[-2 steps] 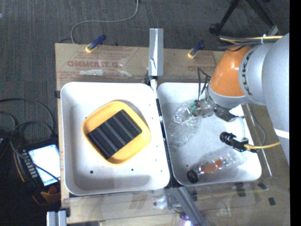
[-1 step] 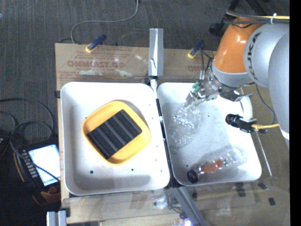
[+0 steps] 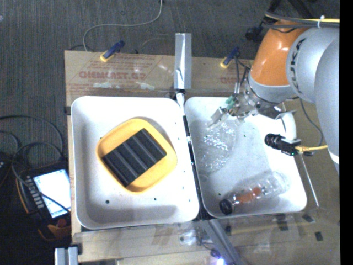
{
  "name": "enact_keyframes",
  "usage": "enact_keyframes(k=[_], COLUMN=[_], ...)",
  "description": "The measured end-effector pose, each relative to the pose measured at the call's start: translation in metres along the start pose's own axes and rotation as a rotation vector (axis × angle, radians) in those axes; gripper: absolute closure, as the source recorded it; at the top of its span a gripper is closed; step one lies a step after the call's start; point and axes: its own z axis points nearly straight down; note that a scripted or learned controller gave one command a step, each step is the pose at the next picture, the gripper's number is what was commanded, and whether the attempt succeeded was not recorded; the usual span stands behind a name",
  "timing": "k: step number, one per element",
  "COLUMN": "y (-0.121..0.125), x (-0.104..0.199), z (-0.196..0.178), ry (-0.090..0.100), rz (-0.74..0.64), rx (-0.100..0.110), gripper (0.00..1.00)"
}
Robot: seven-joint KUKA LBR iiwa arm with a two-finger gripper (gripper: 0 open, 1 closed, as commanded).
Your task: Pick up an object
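Note:
My gripper [image 3: 230, 109] hangs over the back left part of the right bin [image 3: 287, 203], under the orange band of the arm. A crumpled clear plastic piece [image 3: 216, 139] stretches from right under the gripper down toward the bin floor; whether it is gripped is unclear. A clear plastic bottle [image 3: 255, 192] with a black cap lies on its side along the bin's front edge. In the left bin [image 3: 88, 115] rests a yellow block with a black ribbed top [image 3: 137, 153], turned at a slant.
A narrow ridge [image 3: 188, 142] separates the two bins. A black fitting with a yellow cable [image 3: 278, 142] sits at the right bin's right wall. Blue clamps [image 3: 112, 49] hold the cardboard behind the bins, and a metal post [image 3: 182, 65] stands at the back centre.

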Motion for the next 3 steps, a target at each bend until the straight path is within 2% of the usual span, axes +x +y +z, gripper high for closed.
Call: enact_keyframes(k=[1, 2, 3], y=[0.003, -0.058, -0.047], x=[-0.028, -0.043, -0.051], z=[0.090, 0.019, 0.092], ry=[-0.001, -0.001, -0.005], rz=[0.047, -0.006, -0.105], rx=[0.000, 0.001, -0.014], gripper=[0.00, 0.00, 0.00])
